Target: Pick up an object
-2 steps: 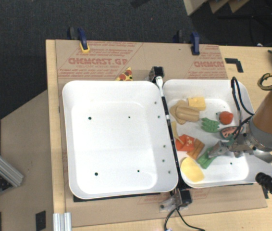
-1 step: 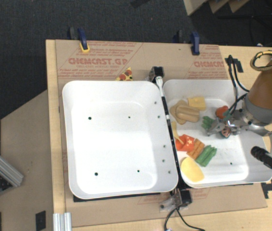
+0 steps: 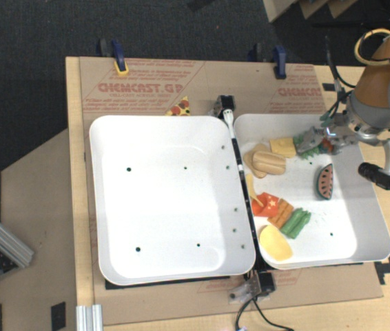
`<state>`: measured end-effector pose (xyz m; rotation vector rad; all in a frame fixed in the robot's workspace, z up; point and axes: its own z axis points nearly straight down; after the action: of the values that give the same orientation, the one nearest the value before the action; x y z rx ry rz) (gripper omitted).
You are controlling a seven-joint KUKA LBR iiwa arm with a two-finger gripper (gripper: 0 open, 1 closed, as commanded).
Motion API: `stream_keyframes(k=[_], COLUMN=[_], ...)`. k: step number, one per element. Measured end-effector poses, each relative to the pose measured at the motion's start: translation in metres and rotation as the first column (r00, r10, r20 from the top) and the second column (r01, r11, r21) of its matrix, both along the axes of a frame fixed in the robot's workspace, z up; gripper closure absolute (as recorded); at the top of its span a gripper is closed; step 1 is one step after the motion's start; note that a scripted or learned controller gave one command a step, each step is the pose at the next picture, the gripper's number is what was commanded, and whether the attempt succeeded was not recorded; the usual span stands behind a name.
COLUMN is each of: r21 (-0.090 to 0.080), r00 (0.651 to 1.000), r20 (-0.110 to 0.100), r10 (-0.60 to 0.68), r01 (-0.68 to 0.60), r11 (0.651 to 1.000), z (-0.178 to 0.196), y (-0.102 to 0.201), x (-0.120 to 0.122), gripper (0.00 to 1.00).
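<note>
**Gripper low in right bin, top corner – nothing seen held**

Arm comes in from the right, grey with the orange band up top. Gripper sits low over the far right part of the right bin. Finger state: cannot tell, the wrist hardware and cabling cover the tips. Nothing visibly between them.

Right bin contents:
- yellow block, just left of the gripper, near touching or touching – can't resolve
- small green bit right below the gripper tip, identity unclear
- tan bread roll, in front of the yellow block, against it
- watermelon slice, alone, mid-right of bin, apart from the rest
- red piece near the divider between bins
- orange piece beside the red one, touching
- green piece next to the orange, touching
- yellow lemon-like item at the near-left corner

Left bin shows only its white floor with a few dark dots.

Both bins sit on a cardboard sheet held by blue clamps at the far edge.
</note>
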<state>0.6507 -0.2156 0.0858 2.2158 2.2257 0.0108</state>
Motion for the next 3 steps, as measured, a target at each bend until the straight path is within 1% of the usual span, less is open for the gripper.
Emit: stream_keyframes(k=[1,2,3], r21=[-0.001,0.005,-0.002], r00=[1.0,1.0,1.0], r20=[-0.007,-0.004,-0.002], r10=[-0.004,-0.001,0.0], r01=[0.004,0.001,0.0], r11=[1.0,1.0,1.0], z=[0.0,0.0,0.011], y=[0.002,-0.003,-0.005], x=[-0.033,-0.056,-0.056], gripper=[0.0,0.0,1.0])
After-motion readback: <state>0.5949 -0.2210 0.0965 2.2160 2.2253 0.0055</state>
